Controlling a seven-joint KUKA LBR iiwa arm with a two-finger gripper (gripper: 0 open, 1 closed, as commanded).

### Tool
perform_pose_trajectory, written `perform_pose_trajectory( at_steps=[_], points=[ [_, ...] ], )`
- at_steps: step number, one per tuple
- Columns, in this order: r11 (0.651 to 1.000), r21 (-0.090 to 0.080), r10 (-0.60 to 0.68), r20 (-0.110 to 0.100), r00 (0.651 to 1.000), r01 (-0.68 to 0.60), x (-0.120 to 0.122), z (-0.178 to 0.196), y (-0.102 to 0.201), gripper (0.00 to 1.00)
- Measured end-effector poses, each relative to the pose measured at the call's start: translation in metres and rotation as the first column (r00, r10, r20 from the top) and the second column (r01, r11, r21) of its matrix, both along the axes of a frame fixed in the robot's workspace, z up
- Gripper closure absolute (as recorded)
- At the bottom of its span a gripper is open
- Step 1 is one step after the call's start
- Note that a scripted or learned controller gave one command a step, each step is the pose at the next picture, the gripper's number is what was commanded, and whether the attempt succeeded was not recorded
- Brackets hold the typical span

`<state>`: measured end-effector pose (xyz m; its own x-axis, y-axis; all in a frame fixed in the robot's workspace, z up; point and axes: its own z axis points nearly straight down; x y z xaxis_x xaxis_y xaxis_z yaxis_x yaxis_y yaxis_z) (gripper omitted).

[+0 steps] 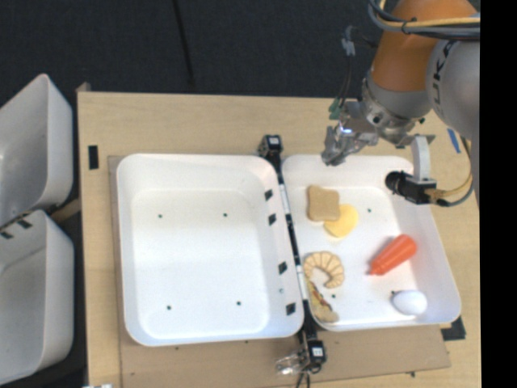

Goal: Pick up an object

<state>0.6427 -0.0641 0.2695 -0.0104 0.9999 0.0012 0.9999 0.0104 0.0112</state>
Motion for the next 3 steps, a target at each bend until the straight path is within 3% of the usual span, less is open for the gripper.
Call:
perform_pose_trajectory(
  at_steps=[1, 2, 3],
  points=[
    [1.000, 0.000, -0.004, -0.008, 1.000, 0.004, -0.054, 0.034, 0.042, 1.00],
    [1.000, 0.001, -0.003, -0.009, 1.000, 0.003, -0.094, 0.060, 0.088, 1.00],
    [1.000, 0.002, -0.002, 0.002, 1.000, 0.002, -0.098, 0.165, 0.136, 1.00]
  ],
)
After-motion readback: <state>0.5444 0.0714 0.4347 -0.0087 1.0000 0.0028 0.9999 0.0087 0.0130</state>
